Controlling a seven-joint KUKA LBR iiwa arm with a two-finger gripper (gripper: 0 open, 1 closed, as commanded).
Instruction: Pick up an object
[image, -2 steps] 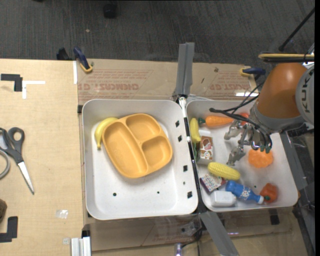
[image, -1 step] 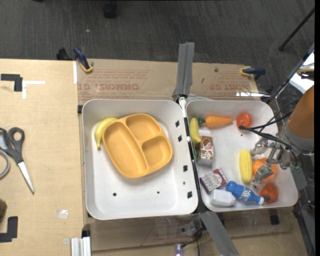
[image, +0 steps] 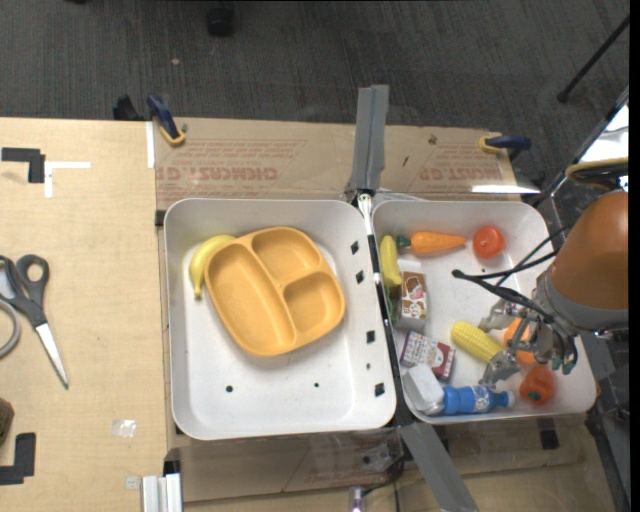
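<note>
scissors lie on the wooden bench at the left, well apart from both bins. nearest in the right bin, along its near wall, a blue bottle lies on its side with a white cap end toward the left, and a small orange-red piece sits just right of it in the near right corner. the gripper hangs low in this near right part of the bin, its metal fingers pointing down toward the bottle's right end, just left of the orange-red piece; whether they are spread or closed cannot be told from this angle, and nothing is seen clamped between them. a yellow corn cob lies just left of the gripper, with a red and white packet further left and a brown carton beyond that, beside a second yellow piece against the left wall. farther back lie an orange carrot and a red tomato. the arm's orange band shows at the right edge above the bin. the left bin holds a yellow divided plate with a banana touching its far left rim. beyond the bins, cardboard is clamped down by a blue clamp at the far left.
</note>
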